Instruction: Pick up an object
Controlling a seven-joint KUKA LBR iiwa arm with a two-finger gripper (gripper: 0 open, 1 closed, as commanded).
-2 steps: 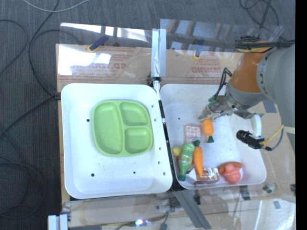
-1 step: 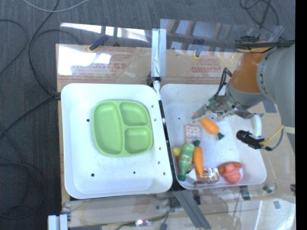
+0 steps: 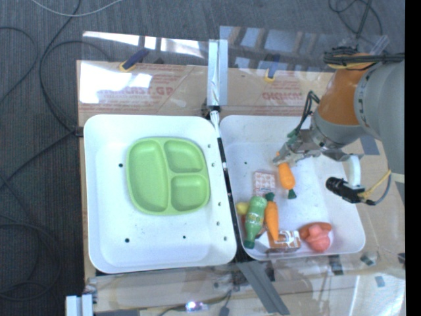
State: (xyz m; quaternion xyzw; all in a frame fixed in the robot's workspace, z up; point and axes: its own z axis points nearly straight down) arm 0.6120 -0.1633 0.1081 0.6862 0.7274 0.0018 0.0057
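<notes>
My gripper (image 3: 290,154) hangs over the upper middle of the right bin (image 3: 342,222), reaching in from the right. A small orange toy carrot (image 3: 285,176) with a green tip lies directly below it, its upper end touching or nearly touching the gripper. Whether the carrot is held cannot be made out. Further down the bin lie a pink-and-white packet (image 3: 264,180), a second orange carrot (image 3: 272,219), a green bottle-shaped toy (image 3: 255,217), a small yellow piece (image 3: 242,209), a brown-and-white pack (image 3: 284,241) and a red toy (image 3: 316,236).
The left bin (image 3: 105,229) holds a green divided plate (image 3: 168,175). A raised rim (image 3: 223,176) separates the two bins. A black fitting (image 3: 343,188) on the arm overhangs the right bin's right side. Clear panels stand behind the bins.
</notes>
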